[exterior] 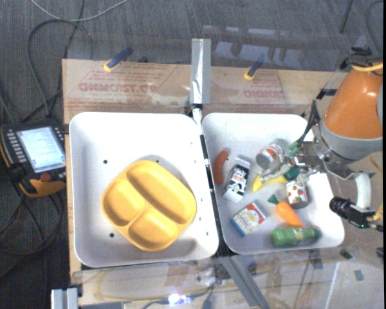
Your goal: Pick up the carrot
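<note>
The carrot (288, 213) is a small orange wedge lying in the right bin (244, 129), near its front right corner. It rests between a strawberry-print carton (297, 193) and a green bottle (296, 236). My gripper (300, 161) hangs over the right side of this bin, above and behind the carrot, close to a tin can (269, 155). The arm's orange band (354, 108) rises behind it at the right edge. Nothing is seen held by the gripper.
The right bin also holds a yellow banana (270, 180), a black-and-white milk carton (238, 179), a red sausage (220, 165) and a small flat box (248, 219). A yellow divided plate (149, 203) lies in the left bin (90, 147). A teach pendant (32, 150) sits left of the bench.
</note>
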You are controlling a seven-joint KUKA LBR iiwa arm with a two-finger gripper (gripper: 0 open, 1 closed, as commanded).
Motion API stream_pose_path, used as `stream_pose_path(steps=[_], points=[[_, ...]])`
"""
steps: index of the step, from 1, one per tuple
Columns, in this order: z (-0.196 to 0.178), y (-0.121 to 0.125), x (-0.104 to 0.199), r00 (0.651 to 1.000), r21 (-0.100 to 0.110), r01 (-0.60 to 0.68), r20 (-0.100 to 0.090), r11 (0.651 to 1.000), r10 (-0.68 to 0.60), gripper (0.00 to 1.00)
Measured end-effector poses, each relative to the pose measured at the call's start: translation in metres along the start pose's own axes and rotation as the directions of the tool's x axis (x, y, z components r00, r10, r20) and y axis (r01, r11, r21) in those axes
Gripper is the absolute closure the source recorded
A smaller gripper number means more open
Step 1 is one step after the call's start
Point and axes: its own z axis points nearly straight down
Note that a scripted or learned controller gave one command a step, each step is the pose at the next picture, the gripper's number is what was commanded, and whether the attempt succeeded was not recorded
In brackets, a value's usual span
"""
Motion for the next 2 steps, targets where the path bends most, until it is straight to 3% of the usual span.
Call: stream_pose_path(steps=[1,2], points=[[0.1213,-0.0093,-0.0454,0.999,-0.001,0.043,-0.005,0.999,-0.043,0.0],[0.1133,-0.0101,-0.0454,0.999,0.001,0.042,-0.005,0.999,-0.042,1.0]])
